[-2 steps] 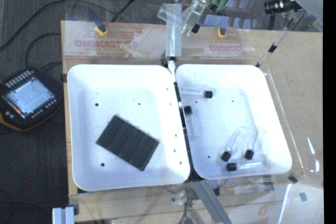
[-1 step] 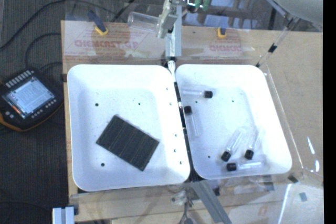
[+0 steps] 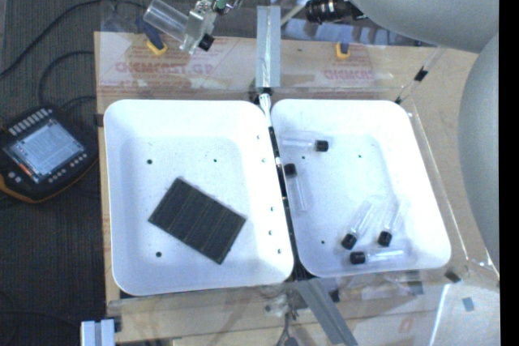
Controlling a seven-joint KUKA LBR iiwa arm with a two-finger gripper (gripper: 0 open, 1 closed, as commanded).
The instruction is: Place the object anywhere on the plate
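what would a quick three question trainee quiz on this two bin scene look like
1. True or false: the dark ribbed rectangular plate lies in the right white bin.
2. Multiple choice: the clear plastic tube between the fingers of the gripper is A) resting on the plate, B) held above the bench behind the left white bin, C) lying among the other tubes.
3. Fill in: the loose clear tubes with black caps lie in the ___ bin.

Key
1. False: the plate lies in the left bin.
2. B.
3. Right.
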